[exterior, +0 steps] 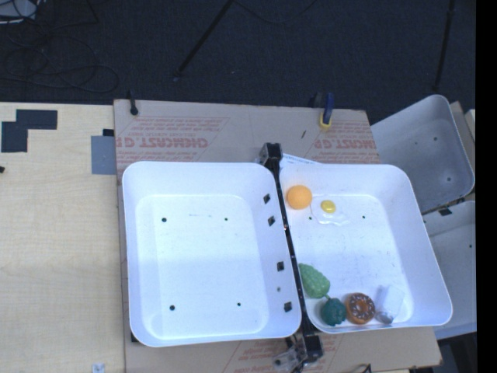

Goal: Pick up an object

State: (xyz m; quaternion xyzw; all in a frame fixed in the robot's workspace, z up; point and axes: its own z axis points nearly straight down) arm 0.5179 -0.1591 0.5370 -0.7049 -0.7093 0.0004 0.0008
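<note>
Judging the orange ball (299,197) in the right bin (419,231) as light, smooth, probably stiff, favouring pinching across its middle, finding pincer state impossible to tell.

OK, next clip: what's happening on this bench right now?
Nothing is being handled at this moment. Two white bins sit side by side, and all the objects lie in the right bin: an orange ball and a fried-egg toy near its far edge, and a light green piece, a dark green piece, a sprinkled donut and a pale whitish item along its near edge. No pick has started yet.
</note>
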